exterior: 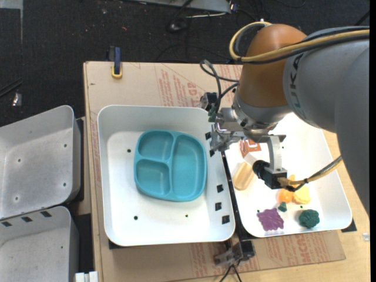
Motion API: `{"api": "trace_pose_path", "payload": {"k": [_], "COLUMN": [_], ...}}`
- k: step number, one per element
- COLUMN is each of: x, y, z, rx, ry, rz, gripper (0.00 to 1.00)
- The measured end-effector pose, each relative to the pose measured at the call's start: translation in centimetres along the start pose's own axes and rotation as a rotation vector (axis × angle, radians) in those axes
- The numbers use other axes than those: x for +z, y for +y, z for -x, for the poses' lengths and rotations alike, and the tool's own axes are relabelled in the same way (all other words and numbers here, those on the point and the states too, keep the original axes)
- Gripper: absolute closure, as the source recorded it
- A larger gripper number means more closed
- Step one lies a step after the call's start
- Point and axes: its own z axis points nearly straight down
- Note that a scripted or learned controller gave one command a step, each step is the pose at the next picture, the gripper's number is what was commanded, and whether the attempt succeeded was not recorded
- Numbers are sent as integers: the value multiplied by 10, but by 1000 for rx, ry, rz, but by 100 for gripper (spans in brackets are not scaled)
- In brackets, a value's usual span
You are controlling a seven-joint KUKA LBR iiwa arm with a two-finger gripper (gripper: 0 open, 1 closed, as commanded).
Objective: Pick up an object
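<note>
Bottom right of the frame, a purple lumpy plastic grape toy [270, 219] and a dark green knobbly toy [309, 218] sit in the shallow white bin [320, 151]. Further up, a tan oblong bread-like toy [242, 175] lies by that bin's left wall. My claw [236, 137] hangs just above its top end; can't tell if it's spread or closed. Looks like the approach step, so next I'd drop straight onto the tan one.

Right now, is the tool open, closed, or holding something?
Tool: cannot be told; it hangs at the left edge of the right bin.
</note>
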Motion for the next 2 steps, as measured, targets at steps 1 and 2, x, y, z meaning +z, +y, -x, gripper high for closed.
{"api": "trace_pose_path", "payload": {"k": [1, 2], "x": [-11, -11], "y": [-17, -17], "z": [-52, -50], "rx": [-2, 3], "ry": [1, 0], "rz": [1, 1], "gripper": [100, 0]}}
